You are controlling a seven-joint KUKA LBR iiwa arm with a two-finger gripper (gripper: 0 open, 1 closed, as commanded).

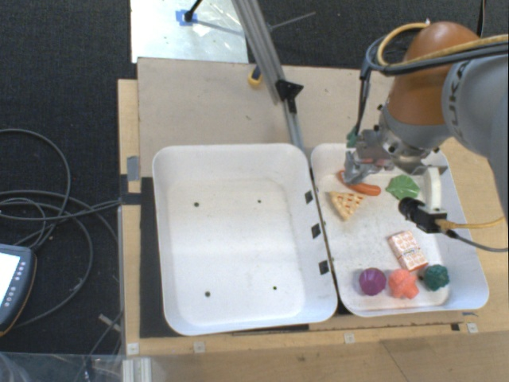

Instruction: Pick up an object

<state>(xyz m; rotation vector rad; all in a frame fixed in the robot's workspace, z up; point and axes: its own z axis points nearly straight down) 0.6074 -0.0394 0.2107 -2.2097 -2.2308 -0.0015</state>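
From my remote station I saw the grey arm with its orange band reaching in over the right-hand shallow white bin (469,281), its gripper (359,168) hanging low at that bin's far left part. I could not tell how the gripper was set, for the wrist body hid much of it. Directly beneath the gripper, and seemingly touching its tip, lay a slim orange carrot-shaped toy (362,187); whether the carrot was actually gripped I could not make out. Just nearer the camera than the gripper sat a tan waffle-patterned wedge like a pizza slice (347,204), and just to the gripper's right lay a green leafy plastic piece (403,187). Beyond that leaf, further right of the gripper, a white cylindrical piece (433,188) lay along the bin's wall. Well toward the near side from the gripper rested a pink-and-white checked block (408,250), and past it, along the near wall, a row of three: a purple round toy (371,281), an orange knobbly toy (404,284), and a dark green bumpy toy (435,277). To the gripper's left, the other white bin (171,173) sat beside the first on the tan desk (207,102).
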